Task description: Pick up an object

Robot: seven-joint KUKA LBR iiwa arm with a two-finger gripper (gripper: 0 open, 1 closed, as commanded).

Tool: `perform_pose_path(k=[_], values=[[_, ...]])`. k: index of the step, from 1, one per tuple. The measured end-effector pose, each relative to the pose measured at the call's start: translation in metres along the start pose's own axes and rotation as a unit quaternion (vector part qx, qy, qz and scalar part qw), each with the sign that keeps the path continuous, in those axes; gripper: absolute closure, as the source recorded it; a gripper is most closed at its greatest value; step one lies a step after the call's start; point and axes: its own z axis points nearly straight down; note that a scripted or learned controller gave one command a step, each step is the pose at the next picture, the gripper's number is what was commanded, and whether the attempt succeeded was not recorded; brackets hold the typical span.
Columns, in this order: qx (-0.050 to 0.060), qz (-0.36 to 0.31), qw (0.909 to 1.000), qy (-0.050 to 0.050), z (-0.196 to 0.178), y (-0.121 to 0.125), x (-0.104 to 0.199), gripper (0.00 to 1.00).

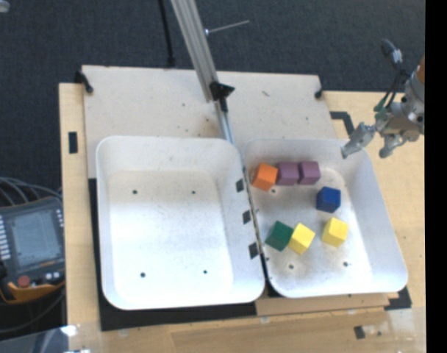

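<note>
The claw [370,144] hangs open and holds nothing, its two fingers spread above the upper right rim of the right bin [381,219]. Below and left of it lie the cubes: a blue cube [328,198] nearest, two purple cubes [298,173] and an orange cube [265,176] further left, two yellow cubes [318,234] and a green cube [279,235] lower down.

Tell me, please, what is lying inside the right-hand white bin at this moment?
The right bin holds seven cubes: an orange cube, two purple cubes, a blue cube, a green cube and two yellow cubes. Nothing covers them.
</note>
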Motion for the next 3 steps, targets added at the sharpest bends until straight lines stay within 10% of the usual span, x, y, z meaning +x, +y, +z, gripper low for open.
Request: perform_pose_path(k=[1, 3], values=[[0.0, -0.001, 1.0, -0.001, 0.0, 0.0, 0.0, 0.0], [0.003, 0.002, 1.0, 0.001, 0.122, -0.007, 0.007, 0.0]])
